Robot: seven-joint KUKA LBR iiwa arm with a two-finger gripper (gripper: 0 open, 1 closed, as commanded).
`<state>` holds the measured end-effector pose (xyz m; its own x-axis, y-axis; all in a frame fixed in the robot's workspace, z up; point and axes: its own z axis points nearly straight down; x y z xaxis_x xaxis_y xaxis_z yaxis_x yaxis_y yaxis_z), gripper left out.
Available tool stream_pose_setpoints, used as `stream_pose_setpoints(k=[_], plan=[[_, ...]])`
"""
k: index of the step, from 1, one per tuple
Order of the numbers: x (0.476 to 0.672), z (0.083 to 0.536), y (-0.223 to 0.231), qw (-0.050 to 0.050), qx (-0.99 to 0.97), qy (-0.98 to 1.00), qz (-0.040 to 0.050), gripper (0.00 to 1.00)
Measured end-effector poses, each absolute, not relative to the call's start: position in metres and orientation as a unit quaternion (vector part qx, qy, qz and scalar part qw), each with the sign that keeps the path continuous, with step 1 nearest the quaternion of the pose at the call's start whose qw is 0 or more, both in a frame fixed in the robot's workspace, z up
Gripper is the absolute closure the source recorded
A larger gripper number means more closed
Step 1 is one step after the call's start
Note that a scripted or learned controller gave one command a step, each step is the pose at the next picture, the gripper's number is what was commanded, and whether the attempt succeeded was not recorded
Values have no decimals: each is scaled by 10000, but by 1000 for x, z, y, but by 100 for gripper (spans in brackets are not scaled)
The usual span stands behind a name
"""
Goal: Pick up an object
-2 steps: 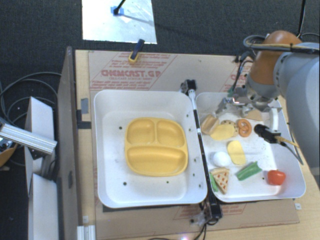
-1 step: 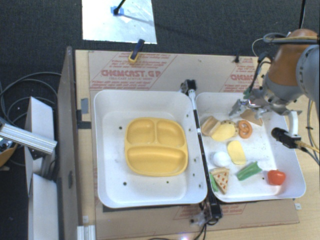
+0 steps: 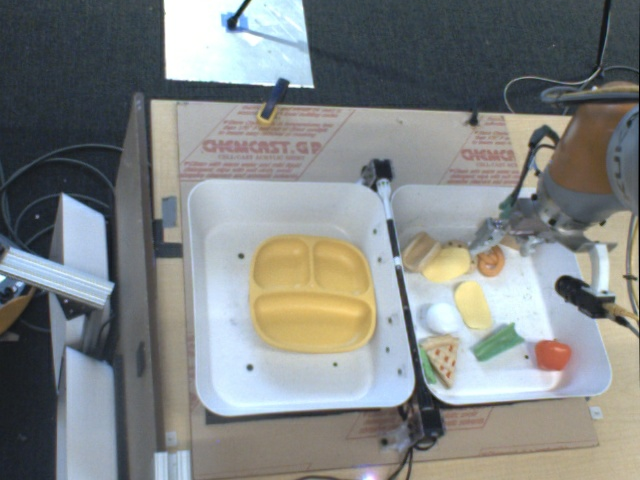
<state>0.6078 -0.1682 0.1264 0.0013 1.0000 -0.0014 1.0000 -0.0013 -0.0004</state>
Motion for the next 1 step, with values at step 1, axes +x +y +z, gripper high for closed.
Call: stream_pose_setpoints(k=[1], plan=[[590, 90, -182, 2, 7072, 7070, -4, 0]])
